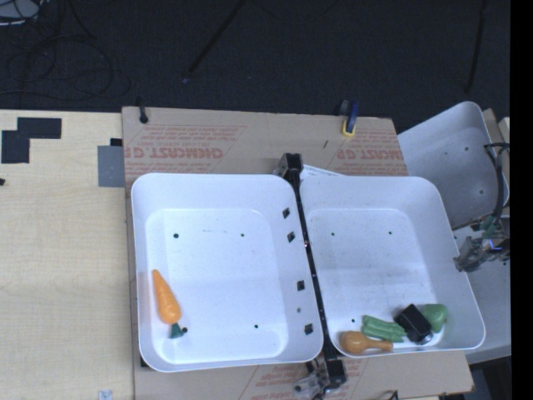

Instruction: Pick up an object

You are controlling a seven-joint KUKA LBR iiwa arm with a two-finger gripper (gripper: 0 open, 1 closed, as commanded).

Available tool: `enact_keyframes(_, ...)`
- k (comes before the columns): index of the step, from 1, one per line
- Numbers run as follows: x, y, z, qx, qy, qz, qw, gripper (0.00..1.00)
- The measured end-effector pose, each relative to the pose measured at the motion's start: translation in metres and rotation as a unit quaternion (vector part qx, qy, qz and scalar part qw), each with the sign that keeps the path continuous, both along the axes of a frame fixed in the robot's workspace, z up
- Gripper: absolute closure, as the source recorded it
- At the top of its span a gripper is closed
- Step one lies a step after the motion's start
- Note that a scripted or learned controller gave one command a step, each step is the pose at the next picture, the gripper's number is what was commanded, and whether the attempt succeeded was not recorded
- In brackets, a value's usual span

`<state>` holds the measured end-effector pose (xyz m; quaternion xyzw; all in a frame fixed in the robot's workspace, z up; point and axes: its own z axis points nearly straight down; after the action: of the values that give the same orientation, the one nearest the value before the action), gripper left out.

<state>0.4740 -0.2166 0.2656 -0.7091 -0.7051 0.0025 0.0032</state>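
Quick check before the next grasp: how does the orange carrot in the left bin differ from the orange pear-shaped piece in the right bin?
The carrot lies alone near the left wall of the left bin, running up and down the view; the pear-shaped piece lies sideways at the front of the right bin, close to a green piece. The carrot is a brighter orange with a dark green tip; the pear-shaped piece is duller and stubbier. Both lie flat.

Two white bins [287, 192] sit side by side on cardboard [250, 144].

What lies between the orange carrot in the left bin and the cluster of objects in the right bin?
In the camera view, bare white bin floor and the black divider separate the carrot from the cluster.
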Motion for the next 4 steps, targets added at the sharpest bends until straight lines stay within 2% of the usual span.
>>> enact_keyframes(1,0.021,0.003,0.034,-0.0010,-0.005,0.003,1.0000,1.00)
enact_keyframes(2,0.002,0.034,0.071,-0.0005,-0.005,0.004,1.0000,1.00)
enact_keyframes(3,0.003,0.086,0.090,0.0001,-0.004,0.006,1.0000,1.00)
enact_keyframes(4,0.000,0.013,0.013,-0.0003,0.000,0.000,1.0000,1.00)
